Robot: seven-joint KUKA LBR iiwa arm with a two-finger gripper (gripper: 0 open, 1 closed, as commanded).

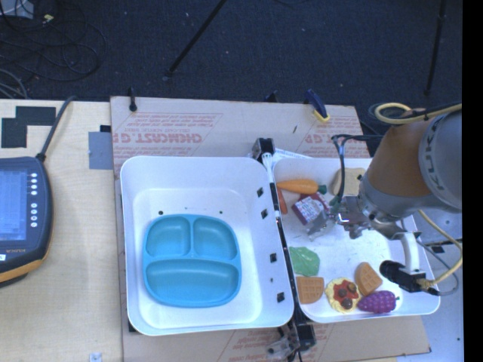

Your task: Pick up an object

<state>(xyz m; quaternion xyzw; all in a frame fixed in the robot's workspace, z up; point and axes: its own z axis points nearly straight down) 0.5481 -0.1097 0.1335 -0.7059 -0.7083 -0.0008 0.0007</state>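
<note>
Pincer (326, 221) in right bin (423, 308), grip state unclear, touching purple packet (306, 209) w/ carrot (299, 186) just beyond.

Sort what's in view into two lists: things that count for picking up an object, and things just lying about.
For the job:
- tool
- right white bin
- orange carrot toy
- small purple-red box
- green leaf-shaped toy
- purple grape bunch toy

Lying about:
- left white bin
- blue divided plastic plate
- grey handheld control pendant
</note>
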